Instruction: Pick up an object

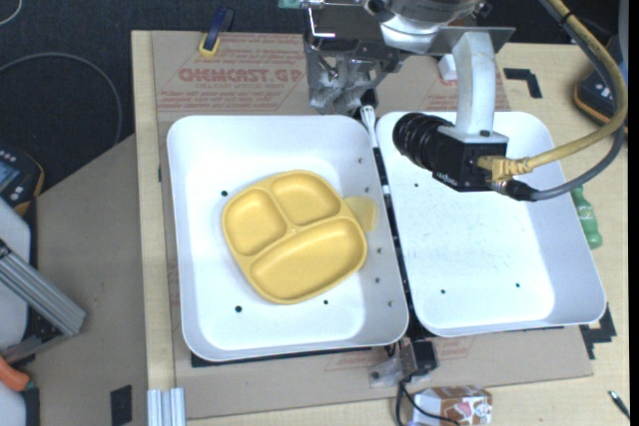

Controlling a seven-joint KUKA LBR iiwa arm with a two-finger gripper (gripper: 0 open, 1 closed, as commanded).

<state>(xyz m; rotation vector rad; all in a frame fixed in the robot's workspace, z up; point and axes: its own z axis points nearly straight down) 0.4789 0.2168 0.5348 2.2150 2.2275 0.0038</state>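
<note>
A yellow divided plate (293,234) lies flat in the left bin (195,165), a little toward that bin's front and centre, its three compartments facing up. It is the one candidate in the bins for picking up. Its long axis runs on a slant, from the bin's near right toward its far left, with the large compartment on the near side and the two smaller ones on the far side. A small pale yellow piece (361,212) sits touching the plate's right edge; what it is cannot be told from here.

The gripper (342,87) hangs at the far edge of the bench, above the cardboard (240,73) just behind the left bin's far right corner, near the seam between the two bins. Whether it is spread or pressed together cannot be told, since the wrist above hides most of it; nothing is seen held in it. A black camera module (439,150) on a white bracket juts out from the wrist over the right bin (559,274).

From the gripper the plate lies toward the viewer and to the view's left, well apart. Judging from this, the coming move calls for travel forward and leftward over the left bin, then a descent onto a raised rim or divider, since the plate's broad shallow form offers little else to pinch
</note>
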